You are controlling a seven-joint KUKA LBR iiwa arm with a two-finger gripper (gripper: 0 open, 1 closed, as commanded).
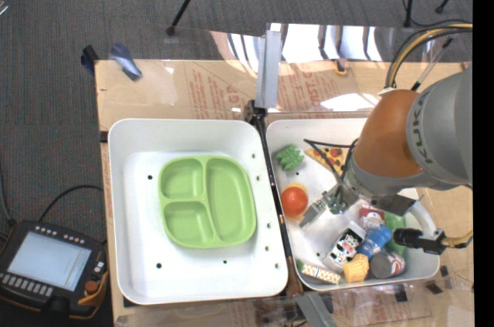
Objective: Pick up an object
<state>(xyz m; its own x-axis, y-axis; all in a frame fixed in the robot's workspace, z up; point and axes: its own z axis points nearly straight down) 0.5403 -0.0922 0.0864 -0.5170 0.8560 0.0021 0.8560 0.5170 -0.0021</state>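
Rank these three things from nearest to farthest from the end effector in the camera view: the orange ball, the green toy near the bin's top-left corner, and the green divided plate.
Measured from the end effector in the right bin:
1. Orange ball, just left of it.
2. Green toy, farther up, near the bin's top-left corner.
3. Green divided plate, in the left bin.

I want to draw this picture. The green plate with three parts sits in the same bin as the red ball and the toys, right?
Not quite. The green plate with three parts sits alone in the left bin. The red ball and the toys are in the right bin, beside it. The camera view shows this.
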